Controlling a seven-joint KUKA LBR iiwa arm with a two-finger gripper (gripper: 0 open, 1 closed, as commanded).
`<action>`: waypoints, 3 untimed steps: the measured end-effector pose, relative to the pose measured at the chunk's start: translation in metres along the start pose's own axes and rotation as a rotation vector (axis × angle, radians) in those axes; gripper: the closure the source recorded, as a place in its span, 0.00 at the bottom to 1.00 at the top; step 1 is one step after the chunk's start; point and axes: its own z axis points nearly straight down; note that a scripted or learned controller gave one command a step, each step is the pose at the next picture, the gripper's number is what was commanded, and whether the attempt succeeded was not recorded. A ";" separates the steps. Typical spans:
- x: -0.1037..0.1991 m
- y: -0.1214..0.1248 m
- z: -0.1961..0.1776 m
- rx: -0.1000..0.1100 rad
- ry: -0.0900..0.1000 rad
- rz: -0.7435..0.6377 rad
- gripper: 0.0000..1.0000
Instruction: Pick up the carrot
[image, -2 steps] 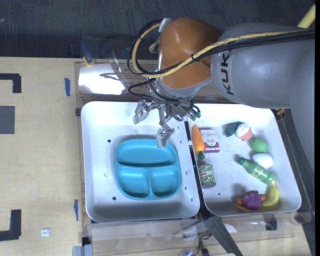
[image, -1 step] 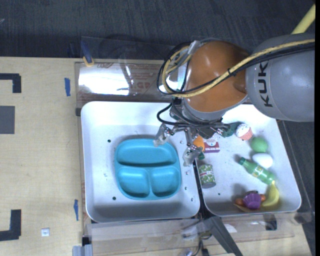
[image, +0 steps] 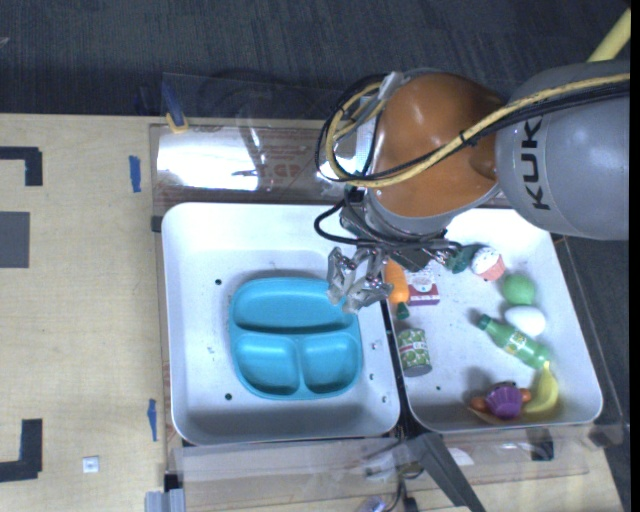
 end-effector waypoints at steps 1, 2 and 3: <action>-0.002 -0.078 -0.004 0.001 0.005 -0.092 1.00; 0.028 -0.107 0.012 -0.003 0.006 -0.356 1.00; 0.069 -0.130 -0.014 -0.001 0.003 -0.745 1.00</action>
